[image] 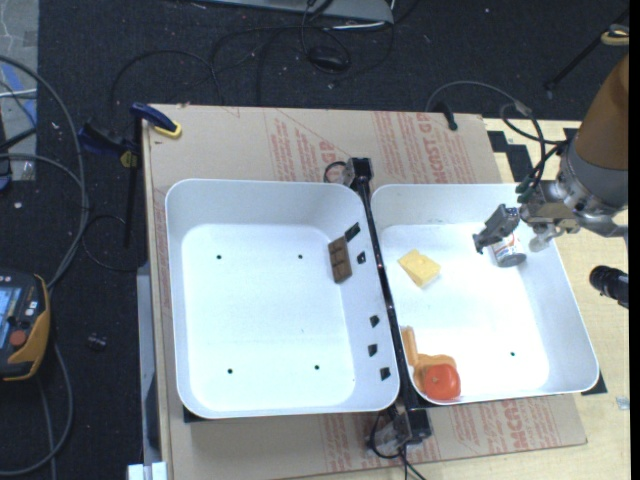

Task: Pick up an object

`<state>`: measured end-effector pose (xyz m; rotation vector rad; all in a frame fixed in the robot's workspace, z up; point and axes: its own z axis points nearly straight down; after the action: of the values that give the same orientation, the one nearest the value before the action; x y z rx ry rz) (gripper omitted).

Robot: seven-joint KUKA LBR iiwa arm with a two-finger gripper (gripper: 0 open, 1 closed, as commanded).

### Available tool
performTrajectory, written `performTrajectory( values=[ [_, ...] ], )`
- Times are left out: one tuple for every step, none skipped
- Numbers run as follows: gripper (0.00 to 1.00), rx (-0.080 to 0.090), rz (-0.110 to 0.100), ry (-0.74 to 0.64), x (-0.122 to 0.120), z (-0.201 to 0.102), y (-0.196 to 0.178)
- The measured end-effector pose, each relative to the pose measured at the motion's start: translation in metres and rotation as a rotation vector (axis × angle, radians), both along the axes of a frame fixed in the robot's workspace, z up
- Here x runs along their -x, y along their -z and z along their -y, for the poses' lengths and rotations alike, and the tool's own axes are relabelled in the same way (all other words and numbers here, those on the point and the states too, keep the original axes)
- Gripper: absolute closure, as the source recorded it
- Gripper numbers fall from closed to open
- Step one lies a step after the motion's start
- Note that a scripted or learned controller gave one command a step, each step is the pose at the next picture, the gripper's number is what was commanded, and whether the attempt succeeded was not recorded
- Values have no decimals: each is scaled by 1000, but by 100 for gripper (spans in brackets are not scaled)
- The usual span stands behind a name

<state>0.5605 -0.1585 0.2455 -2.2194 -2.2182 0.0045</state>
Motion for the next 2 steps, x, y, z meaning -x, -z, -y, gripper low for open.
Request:
performTrajectory(
  values=[
    [0, 1, 4, -1, -1, 0, -2],
    [0, 0, 1, -1, -7, -7, 46]
  ],
)
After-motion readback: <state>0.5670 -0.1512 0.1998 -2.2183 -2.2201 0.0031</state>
